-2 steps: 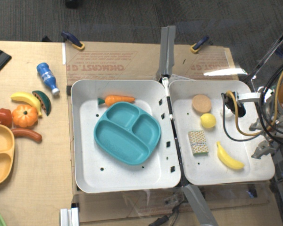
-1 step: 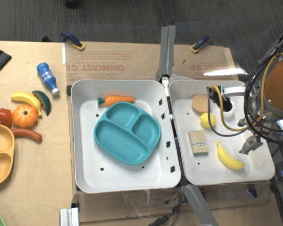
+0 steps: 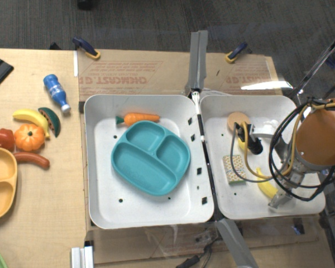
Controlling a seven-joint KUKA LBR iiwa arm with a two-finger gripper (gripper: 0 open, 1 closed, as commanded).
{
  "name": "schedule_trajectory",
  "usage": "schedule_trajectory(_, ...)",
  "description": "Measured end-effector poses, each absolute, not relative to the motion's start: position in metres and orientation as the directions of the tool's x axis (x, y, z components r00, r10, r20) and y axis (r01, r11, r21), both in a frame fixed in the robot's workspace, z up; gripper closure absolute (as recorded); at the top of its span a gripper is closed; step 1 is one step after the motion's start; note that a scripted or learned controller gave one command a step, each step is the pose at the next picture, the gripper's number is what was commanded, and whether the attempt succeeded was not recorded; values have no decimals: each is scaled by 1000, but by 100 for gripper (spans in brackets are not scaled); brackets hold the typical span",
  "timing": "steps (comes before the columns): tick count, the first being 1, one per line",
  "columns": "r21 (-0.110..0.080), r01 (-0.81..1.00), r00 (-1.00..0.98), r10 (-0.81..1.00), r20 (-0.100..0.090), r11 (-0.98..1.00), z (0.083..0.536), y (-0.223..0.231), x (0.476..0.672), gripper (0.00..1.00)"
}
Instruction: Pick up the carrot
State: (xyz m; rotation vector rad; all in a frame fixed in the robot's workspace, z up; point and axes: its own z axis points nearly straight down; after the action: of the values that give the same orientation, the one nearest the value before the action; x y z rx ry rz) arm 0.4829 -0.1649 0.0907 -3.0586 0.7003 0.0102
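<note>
I saw the carrot (image 3: 138,118) lying flat in the left bin (image 3: 100,166), near its far wall and touching the far edge of the teal divided plate (image 3: 151,156). The arm (image 3: 317,138) hung over the right bin (image 3: 223,200), well apart from it. Gripper (image 3: 279,201) was low near a yellow item (image 3: 266,186); I couldn't tell its grip state.

So the table (image 3: 33,66) is light wood with a big cardboard sheet (image 3: 156,74) clamped across the back. Two white bins (image 3: 97,166) sit side by side on it. Off to the left, loose on the wood: a blue bottle (image 3: 56,93), banana (image 3: 30,118), little pumpkin (image 3: 29,138), tomato (image 3: 3,139), sausage (image 3: 32,159) and a yellow-orange tray (image 3: 1,186).
</note>
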Motion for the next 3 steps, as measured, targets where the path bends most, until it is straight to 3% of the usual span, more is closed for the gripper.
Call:
schedule_trajectory(1, -6, -198, 980, -198, 0, -980, 151, -208, 506, 0)
schedule_trajectory(2, -7, -198, 980, -198, 0, -980, 217, -167, 499, 0)
schedule_trajectory(3, -6, -202, 979, -202, -4, -979, 124, -220, 489, 0)
